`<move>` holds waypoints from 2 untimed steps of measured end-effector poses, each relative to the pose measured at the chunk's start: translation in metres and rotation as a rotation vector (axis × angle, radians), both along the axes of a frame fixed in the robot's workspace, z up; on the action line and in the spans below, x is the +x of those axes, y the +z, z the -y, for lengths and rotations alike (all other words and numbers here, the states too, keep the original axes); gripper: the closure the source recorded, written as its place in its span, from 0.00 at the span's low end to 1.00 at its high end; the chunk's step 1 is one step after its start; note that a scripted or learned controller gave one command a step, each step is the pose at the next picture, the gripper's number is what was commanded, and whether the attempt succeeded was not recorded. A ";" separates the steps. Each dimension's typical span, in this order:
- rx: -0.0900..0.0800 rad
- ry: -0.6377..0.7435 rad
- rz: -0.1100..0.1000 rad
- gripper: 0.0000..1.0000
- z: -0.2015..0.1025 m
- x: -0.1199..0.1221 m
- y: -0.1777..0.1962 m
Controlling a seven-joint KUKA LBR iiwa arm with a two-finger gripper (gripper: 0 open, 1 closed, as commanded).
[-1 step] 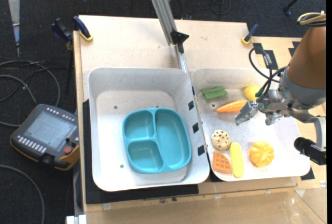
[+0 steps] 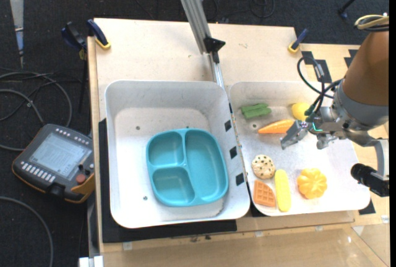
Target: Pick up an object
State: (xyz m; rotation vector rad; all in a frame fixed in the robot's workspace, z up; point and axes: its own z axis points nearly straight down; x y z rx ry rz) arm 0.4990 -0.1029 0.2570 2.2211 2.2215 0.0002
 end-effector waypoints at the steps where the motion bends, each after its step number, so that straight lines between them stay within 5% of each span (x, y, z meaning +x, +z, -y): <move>1: 0.001 0.000 -0.006 0.00 -0.003 0.005 -0.045; 2: 0.001 -0.002 -0.007 0.00 0.006 0.005 -0.094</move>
